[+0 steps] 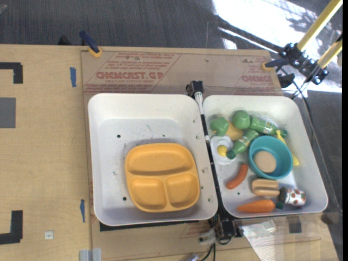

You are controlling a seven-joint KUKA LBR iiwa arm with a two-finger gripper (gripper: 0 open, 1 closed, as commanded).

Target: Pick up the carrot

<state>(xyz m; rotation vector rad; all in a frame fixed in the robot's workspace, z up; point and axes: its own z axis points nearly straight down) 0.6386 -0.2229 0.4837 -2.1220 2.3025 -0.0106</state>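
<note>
Camera view, looking down at a slant on the counter [43,145] and its two shallow white bins. Left bin [103,162]: holds a yellow-orange divided tray [162,175] with three compartments, lying near the middle. Right bin [312,162]: holds the toy food.

Carrot [256,206]: lies flat on the floor of the right bin, close to its near wall. Its long axis runs almost left to right across the view, rising slightly toward the right. The narrow tip points left, toward the divider between the bins; the thick end points right, where it meets a dark green top [281,196].

Neighbours of the carrot: a hot dog in a bun [265,187] lies just behind it, roughly parallel and very close. A white piece with red spots [296,198] sits just beside the green top, at the right. A red sausage [237,176] lies tilted, behind and left of the carrot tip, a little apart from it. A teal bowl [270,156] with a tan round piece inside stands farther back. Green items [240,118] and a fried egg [222,147] crowd the far part of the bin, well apart from the carrot.

Space directly above the carrot is open. Pincer: state cannot be told.
</note>
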